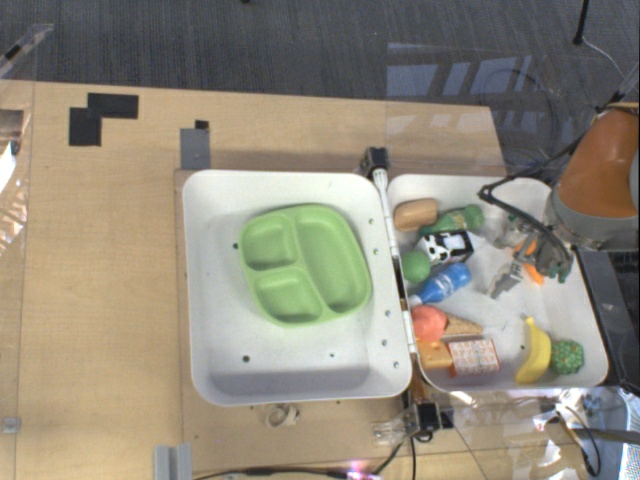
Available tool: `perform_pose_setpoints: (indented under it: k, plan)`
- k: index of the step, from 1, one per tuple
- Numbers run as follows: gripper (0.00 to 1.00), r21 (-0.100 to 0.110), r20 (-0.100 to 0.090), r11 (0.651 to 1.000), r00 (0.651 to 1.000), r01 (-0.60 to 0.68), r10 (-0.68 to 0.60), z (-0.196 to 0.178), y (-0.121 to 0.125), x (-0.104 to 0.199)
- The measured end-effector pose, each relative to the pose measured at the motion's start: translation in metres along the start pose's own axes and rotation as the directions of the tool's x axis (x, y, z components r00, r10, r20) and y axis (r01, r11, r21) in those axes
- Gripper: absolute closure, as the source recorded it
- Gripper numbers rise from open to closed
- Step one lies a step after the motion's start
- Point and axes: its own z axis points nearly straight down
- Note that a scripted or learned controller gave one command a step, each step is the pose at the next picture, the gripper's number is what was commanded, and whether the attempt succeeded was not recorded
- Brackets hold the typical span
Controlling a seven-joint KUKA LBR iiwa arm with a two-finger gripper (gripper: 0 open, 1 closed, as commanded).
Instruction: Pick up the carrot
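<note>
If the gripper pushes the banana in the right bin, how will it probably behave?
The banana looks like a smooth, glossy toy, so it is probably stiff, light and somewhat slippery. Its curved shape may make it pivot rather than slide straight. A green item beside it could block it.

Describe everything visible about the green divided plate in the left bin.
The light green, plastic-looking divided plate is a rounded square with three compartments: two smaller ones on its left side, one larger on its right. It lies flat and right side up, turned slightly askew, near the middle of the left shallow white bin. It holds nothing, and only the bin floor touches it.
</note>
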Motion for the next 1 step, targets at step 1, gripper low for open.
perform_pose_setpoints:
  k: [1]
  plan:
    - [0.00,-0.004,-0.012,0.913,0.913,-0.407,0.407,0.0004,0.0073,-0.0129]
